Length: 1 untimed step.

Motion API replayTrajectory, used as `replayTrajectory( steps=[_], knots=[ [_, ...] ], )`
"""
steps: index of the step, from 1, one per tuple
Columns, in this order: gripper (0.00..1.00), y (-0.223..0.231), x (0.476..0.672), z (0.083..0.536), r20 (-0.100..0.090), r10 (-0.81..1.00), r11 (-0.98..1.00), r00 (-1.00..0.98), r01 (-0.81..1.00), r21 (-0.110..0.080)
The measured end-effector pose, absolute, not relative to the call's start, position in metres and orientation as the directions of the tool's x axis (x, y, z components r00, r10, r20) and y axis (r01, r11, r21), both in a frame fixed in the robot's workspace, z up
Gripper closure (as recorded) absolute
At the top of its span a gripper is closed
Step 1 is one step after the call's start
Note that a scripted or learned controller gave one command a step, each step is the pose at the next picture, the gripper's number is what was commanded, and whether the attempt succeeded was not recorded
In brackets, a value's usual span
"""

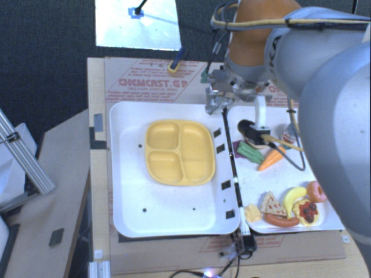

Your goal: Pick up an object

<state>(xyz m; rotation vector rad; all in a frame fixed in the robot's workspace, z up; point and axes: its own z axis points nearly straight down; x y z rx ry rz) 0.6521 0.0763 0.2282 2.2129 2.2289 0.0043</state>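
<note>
My gripper (217, 104) hangs over the far end of the divider between the two white bins, above the back rim. The right bin (255, 181) holds toy food. A green pea pod (249, 152) and an orange carrot (270, 158) lie near its middle. A pizza slice (271, 204), a banana (294, 197), a red sausage (280, 219), a donut (316, 191) and a yellow cheese chunk (252, 213) sit along its near edge. None of these is at the gripper. The arm hides the bin's right part.
A yellow divided plate (178, 152) lies in the left bin (130, 201). Cardboard (152, 81) lies under both bins, with a small blue and yellow item (177, 62) on its far edge.
</note>
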Motion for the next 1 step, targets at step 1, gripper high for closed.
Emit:
replayTrajectory(
  steps=[1],
  knots=[
    [1.00,0.0712,0.6326,0.2267,-0.001,1.000,0.000,0.000,1.000,0.001]
  ],
)
